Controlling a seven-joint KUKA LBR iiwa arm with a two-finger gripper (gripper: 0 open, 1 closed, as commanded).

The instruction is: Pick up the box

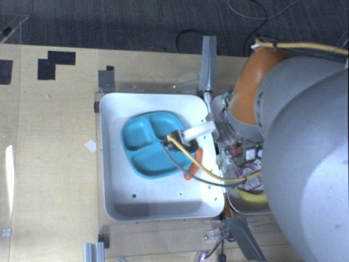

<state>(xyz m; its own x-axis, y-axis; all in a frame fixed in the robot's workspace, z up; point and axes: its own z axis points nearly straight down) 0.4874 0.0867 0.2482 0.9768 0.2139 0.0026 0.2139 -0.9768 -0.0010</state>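
Note:
The big grey arm with its orange band [248, 91] covers most of the right bin [240, 205]. My gripper [233, 149] hangs low over that bin's left side, largely hidden by the wrist. A small pale printed thing [252, 183], possibly the box, peeks out from under the arm just below the gripper. It lies beside a yellow object [253, 196]. I cannot tell whether anything is between the gripper's fingers.
The left bin [117, 201] holds a blue divided plate [147, 143]. An orange stick-like object [194, 164] lies at the plate's right edge. The wall between the two bins runs just left of the gripper.

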